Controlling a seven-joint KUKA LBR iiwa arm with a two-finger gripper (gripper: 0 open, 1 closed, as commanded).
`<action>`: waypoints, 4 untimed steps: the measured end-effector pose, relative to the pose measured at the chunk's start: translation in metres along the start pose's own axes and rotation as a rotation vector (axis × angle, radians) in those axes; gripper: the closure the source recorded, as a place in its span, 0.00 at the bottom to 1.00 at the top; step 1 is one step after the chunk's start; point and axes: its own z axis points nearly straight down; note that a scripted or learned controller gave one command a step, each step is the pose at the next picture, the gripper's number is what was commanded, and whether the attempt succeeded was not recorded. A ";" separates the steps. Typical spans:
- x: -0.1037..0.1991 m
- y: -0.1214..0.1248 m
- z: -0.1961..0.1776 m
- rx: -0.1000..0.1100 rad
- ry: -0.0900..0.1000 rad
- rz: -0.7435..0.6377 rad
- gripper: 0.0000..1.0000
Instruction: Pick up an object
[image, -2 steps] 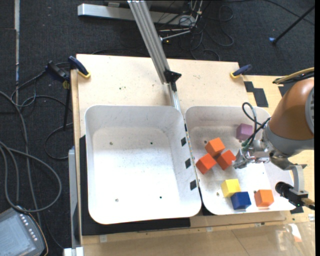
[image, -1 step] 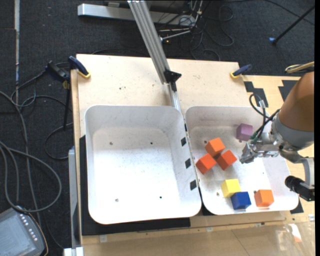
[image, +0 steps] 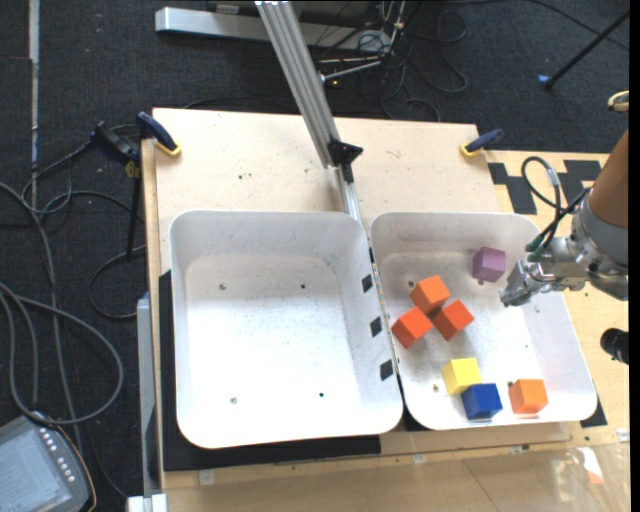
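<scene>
While the arm (image: 610, 215) reaches in from the right and nothing is lifted yet, the step in hand is judged to be the approach to a first pick.

Layout, left to right: left bin (image: 200, 250) holds no blocks. Right bin (image: 575, 345) holds all the candidates. Three orange cubes cluster near the bin's middle: one lowest and leftmost (image: 411, 326), one above it (image: 432, 293), one to their right (image: 454, 318); they look to be touching or nearly so. Below them a yellow cube (image: 461, 374) sits against a blue cube (image: 482, 400). A fourth orange cube (image: 528, 395) stands just beside the blue one, at the lower right. A purple cube (image: 489, 264) stands alone near the upper wall.

Gripper (image: 520, 290) hangs just right of the purple cube, low over the bin floor; nothing is seen between its tips. Whether the tips are spread or pressed together cannot be told at this size.

Method note (judgement): the purple cube is nearest and isolated, so it is the cleanest target. Centre over it, square the jaws to two opposite flat faces, descend straight, close only once both faces are straddled. Avoid the orange cluster; neighbours would block a finger.

Count: orange 4, yellow 1, blue 1, purple 1; total 7 cubes. Bins 2.
</scene>
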 end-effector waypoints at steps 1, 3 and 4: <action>0.048 0.022 0.014 0.007 0.003 -0.005 1.00; 0.141 0.082 0.024 0.005 0.004 -0.006 1.00; 0.178 0.109 0.022 0.005 0.004 -0.004 1.00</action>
